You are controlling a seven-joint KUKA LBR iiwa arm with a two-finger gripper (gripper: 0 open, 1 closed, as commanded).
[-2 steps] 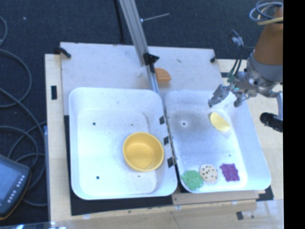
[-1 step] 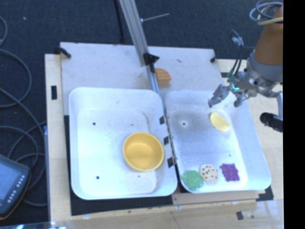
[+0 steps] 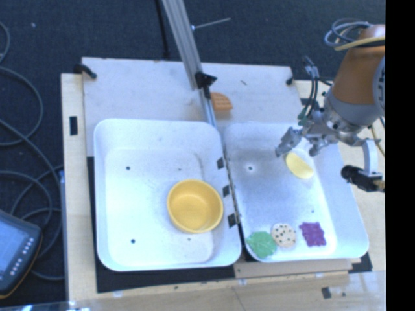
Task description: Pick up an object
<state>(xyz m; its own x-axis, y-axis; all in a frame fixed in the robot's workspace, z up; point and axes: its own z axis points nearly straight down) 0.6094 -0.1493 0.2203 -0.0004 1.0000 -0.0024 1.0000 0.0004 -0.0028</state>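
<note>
A robotics lab: a robot arm (image 3: 355,76) over a desk (image 3: 149,83) with white bins (image 3: 110,173), loose cables (image 3: 26,141), dark carpet.

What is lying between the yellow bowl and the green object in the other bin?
In the camera view, the bins' adjoining rims lie between the yellow bowl and the green object; otherwise that stretch is bare white bin floor.

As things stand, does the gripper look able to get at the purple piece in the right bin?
Probably yes. The purple piece lies flat near the right bin's front edge, apart from the cookie, with nothing over it. The gripper hangs above the pale yellow piece in the same bin.
</note>
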